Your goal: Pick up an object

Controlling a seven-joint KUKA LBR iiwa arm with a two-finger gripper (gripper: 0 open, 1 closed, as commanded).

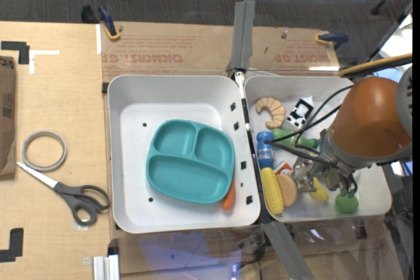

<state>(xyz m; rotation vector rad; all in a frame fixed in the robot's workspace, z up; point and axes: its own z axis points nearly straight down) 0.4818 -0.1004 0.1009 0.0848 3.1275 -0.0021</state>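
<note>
lying lengthwise in right bin: yellow corn cob (272, 190)

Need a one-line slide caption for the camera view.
KUKA arm reaches into the right bin of toy food, its gripper beside the corn; teal divided plate in left bin.

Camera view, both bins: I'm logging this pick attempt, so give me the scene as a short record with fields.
left bin: teal divided plate, orange carrot against the plate's lower right edge
right bin: croissant, blue bottle, corn cob, green toy, other small items
arm: low over the right bin, covering part of its contents
gripper: among the items; finger state and any hold unclear
bench left of bins: tape roll, scissors
</note>
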